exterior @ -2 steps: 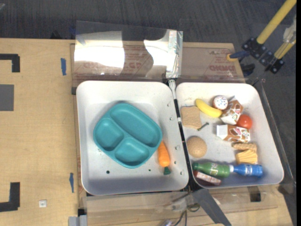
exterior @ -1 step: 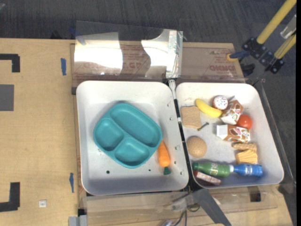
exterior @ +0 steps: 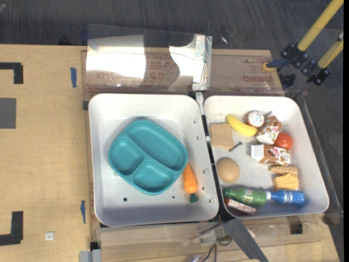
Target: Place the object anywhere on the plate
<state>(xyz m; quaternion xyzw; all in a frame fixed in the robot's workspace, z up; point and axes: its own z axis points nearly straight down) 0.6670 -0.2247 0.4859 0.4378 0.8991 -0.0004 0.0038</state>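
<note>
Smooth tapered orange carrot (exterior: 189, 180) lies beside the glossy teal plate (exterior: 147, 154) (three compartments).

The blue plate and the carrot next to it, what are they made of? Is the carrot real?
The blue plate looks like moulded plastic: one even teal colour, smooth rounded dividers, a soft matt sheen. The carrot is probably a plastic toy, not real: its orange is flat and uniform, its shape stubby, with a neat green tip. From this far I can't be certain.
</note>
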